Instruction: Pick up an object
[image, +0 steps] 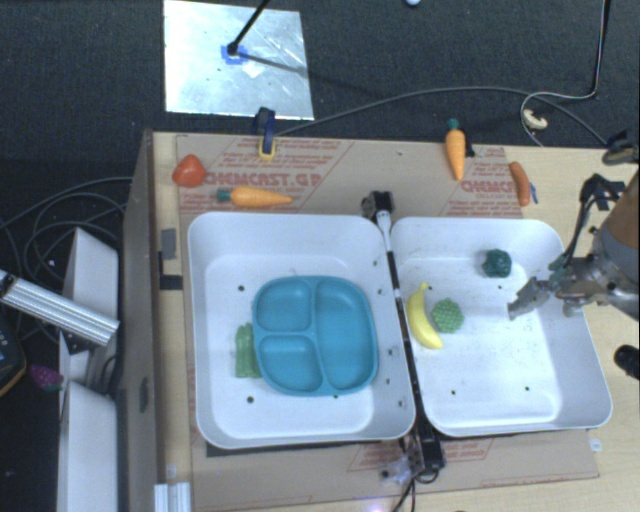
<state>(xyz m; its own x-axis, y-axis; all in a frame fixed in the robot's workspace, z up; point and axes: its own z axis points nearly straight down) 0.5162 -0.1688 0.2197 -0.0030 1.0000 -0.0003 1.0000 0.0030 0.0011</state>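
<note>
Right bin: banana, green ball touching at its 3 o'clock, dark green item toward 1 o'clock, gripper nearby

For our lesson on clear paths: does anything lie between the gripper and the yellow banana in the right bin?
Partly. The gripper hangs over the right bin's right side. The green bumpy ball rests against the banana's right side, roughly in that line. The dark green piece sits farther back, off it.

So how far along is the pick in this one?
Early. Done: the arm has reached in, its tool over the right bin. In hand: nothing visible between its tips. Left: the whole grasp and lift; the banana, the green lumpy ball and the dark green piece lie on the bin floor.
</note>
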